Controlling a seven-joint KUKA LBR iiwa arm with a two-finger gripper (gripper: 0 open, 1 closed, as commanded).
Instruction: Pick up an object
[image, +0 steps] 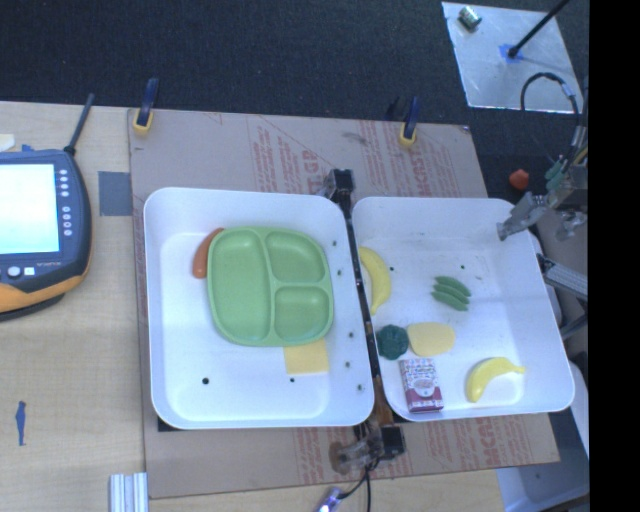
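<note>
The pincer (515, 222) sits at the right edge of the frame, over the upper right corner of the right bin (480, 215), and whether it is spread or pressed together I cannot tell. Candidates lie toward the lower part of that bin: a green pod (451, 292), a yellow piece (431, 338), a dark green lump (391, 341), a small carton (421, 384), a banana (493, 376). The lump, yellow piece and carton crowd together, so a descent there could knock neighbours aside or catch two at once; the pod stands apart and looks safer.
</note>
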